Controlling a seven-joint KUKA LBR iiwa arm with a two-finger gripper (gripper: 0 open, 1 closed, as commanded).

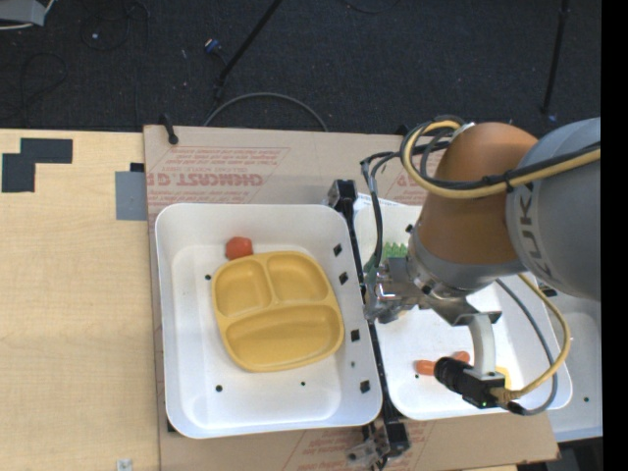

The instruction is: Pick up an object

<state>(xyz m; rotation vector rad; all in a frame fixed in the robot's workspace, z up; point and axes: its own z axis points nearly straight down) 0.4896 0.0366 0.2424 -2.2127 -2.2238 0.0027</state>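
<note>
Jaws: tucked under the wrist of the arm (481,214), low over the left side of the right bin (417,398), close to the divide between the two bins. I cannot tell whether they are released or clenched, and nothing shows between them.
Nearest candidate: a small green thing (395,250) at the far left of the right bin, just beside the wrist and partly hidden by it.
Next candidate: an orange piece (425,367) near the front of the right bin. A second orange bit shows just to its right, and I cannot tell whether it is the same thing.
Step in hand: probably closing in on something in the right bin; no pick is confirmed.
Doing it well: centre over one thing, stay clear of the bin wall at the divide, come straight down, close fully, and lift only once the thing sits squarely between the jaws.
Left bin (186,361): holds a yellow plate (280,312) with three compartments and nothing visible in them. A red-orange ball (238,247) lies on the bin floor at the plate's far left edge, outside it.
Tabletop (69,312): pale wood, with a cardboard sheet (216,170) under both bins.
</note>
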